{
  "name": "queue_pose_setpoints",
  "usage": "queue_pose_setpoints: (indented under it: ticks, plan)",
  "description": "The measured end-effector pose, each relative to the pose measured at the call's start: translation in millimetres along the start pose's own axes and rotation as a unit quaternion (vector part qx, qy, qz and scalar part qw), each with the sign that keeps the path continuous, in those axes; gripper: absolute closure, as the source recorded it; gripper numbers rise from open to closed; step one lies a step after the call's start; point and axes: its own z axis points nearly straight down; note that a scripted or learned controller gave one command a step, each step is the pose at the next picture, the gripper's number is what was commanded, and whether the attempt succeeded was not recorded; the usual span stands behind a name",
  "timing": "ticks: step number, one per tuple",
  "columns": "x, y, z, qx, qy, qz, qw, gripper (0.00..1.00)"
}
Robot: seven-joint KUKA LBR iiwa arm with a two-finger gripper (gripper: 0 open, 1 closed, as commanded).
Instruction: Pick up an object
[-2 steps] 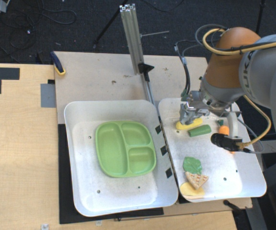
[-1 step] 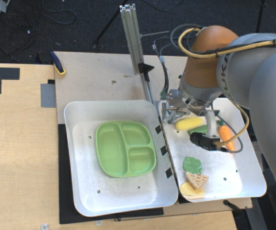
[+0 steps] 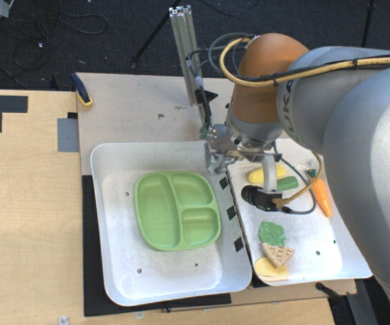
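Pincer (image 3: 217,156) sits low over the far end of the divide btwn the two white bins, right at the rims. From where I stand, can't tell if it's open or shut, or if it has hold of anything. Grey arm (image 3: 330,107) w/ its orange band (image 3: 269,80) comes in from the view's right, above the right-hand bin (image 3: 317,252).

Nearest loose things are in that bin: a yellow piece (image 3: 254,177) near the pincer, a small green piece (image 3: 288,183) right beside it, and an orange carrot-like thing (image 3: 322,198) by the right wall. Nearer the front edge: a green leafy bit (image 3: 271,233), a tan wedge (image 3: 278,254) just below it, lying partly on a pale yellow disc (image 3: 268,270).

Left-hand bin (image 3: 114,269) holds a green divided plate (image 3: 178,210), flat, approx. mid-bin, apart from the pincer.
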Motion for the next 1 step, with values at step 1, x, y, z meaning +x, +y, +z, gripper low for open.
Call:
queue_pose_setpoints:
  ticks: [1]
  plan:
    - [52.2, -9.8, -17.3, 0.0, 0.0, 0.0, 1.0, 1.0]
